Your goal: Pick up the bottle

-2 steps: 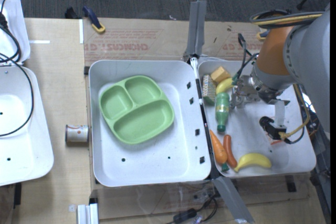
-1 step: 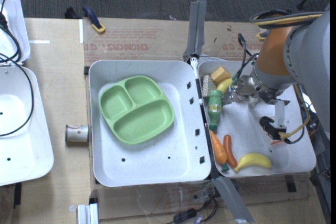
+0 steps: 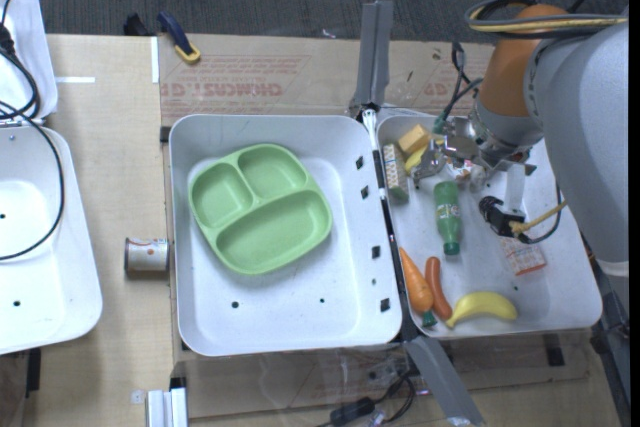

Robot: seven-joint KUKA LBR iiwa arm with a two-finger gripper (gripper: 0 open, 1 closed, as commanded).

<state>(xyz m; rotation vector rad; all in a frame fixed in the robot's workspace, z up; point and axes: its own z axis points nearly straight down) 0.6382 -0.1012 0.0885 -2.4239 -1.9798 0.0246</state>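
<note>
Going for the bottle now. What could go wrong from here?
1. The green plastic bottle lies on its side in the right white bin; being round, it could roll away from a grasp.
2. The end effector sits near the bottle's upper end, close to a yellow block and a small printed box; it might catch those instead.

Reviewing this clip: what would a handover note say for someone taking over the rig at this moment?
End effector: over the far part of the right white bin, at the far end of the bottle; nothing visibly held.
Green plastic bottle: lying flat in the right bin, between the end effector and the two orange carrots; a yellow banana lies nearer the front.
Done: nothing yet, the bottle is not lifted.
Left: grasp the bottle and raise it.
</note>
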